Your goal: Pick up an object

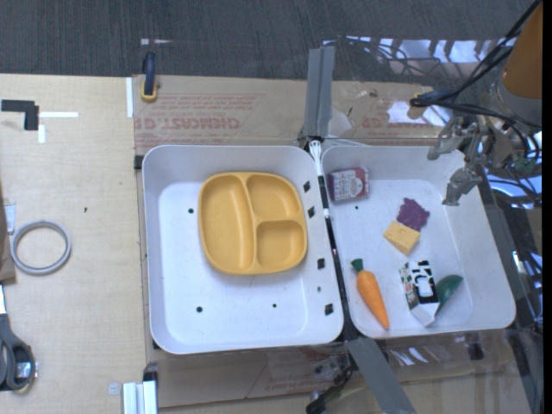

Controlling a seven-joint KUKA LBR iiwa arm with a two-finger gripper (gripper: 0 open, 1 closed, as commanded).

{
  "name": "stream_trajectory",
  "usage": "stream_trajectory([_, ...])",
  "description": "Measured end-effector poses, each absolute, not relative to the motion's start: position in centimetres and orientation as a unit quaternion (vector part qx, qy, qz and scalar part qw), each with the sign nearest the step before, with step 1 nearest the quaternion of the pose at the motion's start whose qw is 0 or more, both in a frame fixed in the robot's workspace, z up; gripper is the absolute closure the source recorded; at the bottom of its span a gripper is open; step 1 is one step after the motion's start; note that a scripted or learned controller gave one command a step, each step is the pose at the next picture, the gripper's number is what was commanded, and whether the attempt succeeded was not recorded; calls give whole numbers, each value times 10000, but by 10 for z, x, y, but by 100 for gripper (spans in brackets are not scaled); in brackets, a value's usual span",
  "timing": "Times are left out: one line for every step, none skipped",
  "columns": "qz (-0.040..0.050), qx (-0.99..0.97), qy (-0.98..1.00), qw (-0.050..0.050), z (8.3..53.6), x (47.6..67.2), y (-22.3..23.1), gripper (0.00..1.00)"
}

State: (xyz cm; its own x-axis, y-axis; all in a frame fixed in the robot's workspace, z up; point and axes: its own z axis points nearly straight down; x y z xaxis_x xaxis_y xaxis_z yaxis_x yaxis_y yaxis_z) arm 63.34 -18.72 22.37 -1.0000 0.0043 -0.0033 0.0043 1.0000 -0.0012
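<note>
The right bin [487, 257] holds several small items. Among them are a dark red packet [348, 185] at the back left, a purple piece [413, 213], and a yellow block [402, 236] just in front of it. An orange carrot [372, 293], a white and black carton [420, 287] and a green item [449, 288] lie near the front. My gripper [448, 169] hangs over the bin's back right corner, above and right of the purple piece. It is open and holds nothing.
A yellow divided plate [254, 222] lies in the left bin [172, 300]. On the bench to the left are a roll of tape [39, 247] and scissors [13, 362]. A grey post [319, 93] stands behind the divider between the bins. Cables trail at the right.
</note>
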Motion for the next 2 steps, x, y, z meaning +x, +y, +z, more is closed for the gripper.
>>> stream_trajectory([0, -350, 9994, 17, 93, 606, -102, 0])
stream_trajectory([-3, 268, 9996, 22, 98, 615, -130, 0])
